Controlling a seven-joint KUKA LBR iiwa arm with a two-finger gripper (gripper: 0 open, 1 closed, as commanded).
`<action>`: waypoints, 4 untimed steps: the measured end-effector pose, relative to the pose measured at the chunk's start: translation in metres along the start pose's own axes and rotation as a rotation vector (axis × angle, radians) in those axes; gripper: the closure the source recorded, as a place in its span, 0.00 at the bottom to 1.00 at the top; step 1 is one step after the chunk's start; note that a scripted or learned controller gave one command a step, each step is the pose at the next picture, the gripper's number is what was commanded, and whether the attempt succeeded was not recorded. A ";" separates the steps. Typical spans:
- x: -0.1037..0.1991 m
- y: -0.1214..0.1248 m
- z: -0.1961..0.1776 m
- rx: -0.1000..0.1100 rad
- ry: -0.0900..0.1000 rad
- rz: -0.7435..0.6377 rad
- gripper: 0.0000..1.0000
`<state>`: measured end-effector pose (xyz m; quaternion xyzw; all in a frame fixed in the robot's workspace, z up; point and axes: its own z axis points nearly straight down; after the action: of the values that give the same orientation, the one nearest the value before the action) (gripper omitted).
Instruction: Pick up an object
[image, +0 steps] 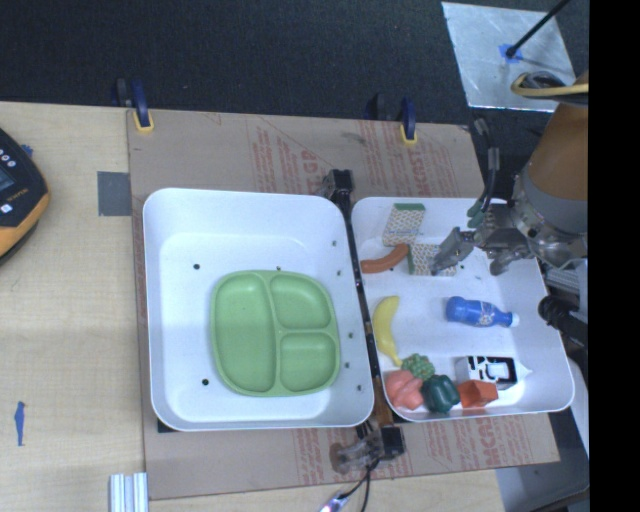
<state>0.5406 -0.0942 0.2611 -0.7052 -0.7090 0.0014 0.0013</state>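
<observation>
My gripper (472, 256) hangs over the upper part of the right bin (540, 330), coming in from the right. Its two dark fingers stand open with nothing between them. One fingertip is next to a speckled block (424, 258). A blue bottle (478, 313) lies on its side just below the gripper. Further left lie a brown sausage (385, 261), a second speckled block (405, 219) and a yellow banana (385, 328).
At the right bin's front edge sit a pink piece (402, 388), a green broccoli (418, 366), a dark green item (440, 395), an orange piece (478, 393) and a black-and-white card (493, 370). The left bin (170, 230) holds a green divided plate (275, 333).
</observation>
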 end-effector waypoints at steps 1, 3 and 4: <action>-0.020 0.088 0.158 -0.012 -0.004 0.000 0.00; -0.022 0.087 0.147 -0.007 -0.006 -0.003 0.00; -0.003 0.112 0.164 -0.009 -0.006 0.000 0.00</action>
<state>0.6520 -0.0962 0.0970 -0.7053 -0.7089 0.0004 -0.0038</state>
